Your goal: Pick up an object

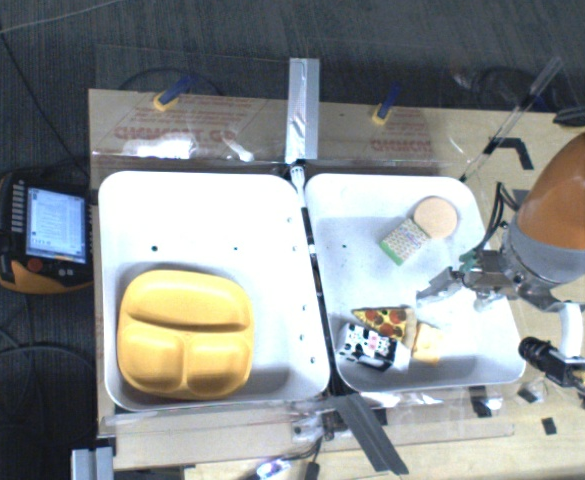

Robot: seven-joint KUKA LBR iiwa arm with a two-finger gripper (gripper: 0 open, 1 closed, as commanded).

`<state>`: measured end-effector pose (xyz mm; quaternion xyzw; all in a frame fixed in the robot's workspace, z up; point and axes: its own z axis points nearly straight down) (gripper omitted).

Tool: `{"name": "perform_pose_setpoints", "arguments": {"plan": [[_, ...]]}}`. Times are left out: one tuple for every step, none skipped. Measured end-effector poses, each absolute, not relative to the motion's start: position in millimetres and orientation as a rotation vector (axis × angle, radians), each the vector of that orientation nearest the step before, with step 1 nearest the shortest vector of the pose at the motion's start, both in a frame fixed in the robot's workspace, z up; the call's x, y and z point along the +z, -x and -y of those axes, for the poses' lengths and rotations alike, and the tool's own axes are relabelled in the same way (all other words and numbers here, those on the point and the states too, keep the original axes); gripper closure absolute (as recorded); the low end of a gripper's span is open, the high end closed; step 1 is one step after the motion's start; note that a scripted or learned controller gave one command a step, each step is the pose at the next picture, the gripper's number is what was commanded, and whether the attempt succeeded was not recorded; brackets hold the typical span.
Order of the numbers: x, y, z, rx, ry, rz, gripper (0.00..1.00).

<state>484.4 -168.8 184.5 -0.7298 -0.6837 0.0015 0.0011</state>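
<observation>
Where it reaches in — arm [557, 223] over right bin [352, 218].

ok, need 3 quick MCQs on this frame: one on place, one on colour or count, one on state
1. Where is the yellow block?
A. left bin
B. right bin
C. on the bench outside the bins

2. How many bins are there?
A. one
B. two
C. three

3. How does the pizza slice toy lie?
A. alone in a corner of the left bin
B. next to a small patterned box
C. hanging over the bin rim

Key:
1 A: the yellow block sits in the left bin, toward its near side.
2 B: the left bin and the right bin stand side by side.
3 B: the pizza slice toy lies in the right bin against the patterned box, with the gripper close by.
</observation>
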Motion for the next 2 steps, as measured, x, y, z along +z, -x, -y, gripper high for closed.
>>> {"name": "perform_pose_setpoints", "arguments": {"plan": [[194.3, -547.2, 198.7, 0.009, 2.413, 2.009, 0.00], [194.3, -547.2, 198.8, 0.010, 2.413, 2.009, 0.00]]}}
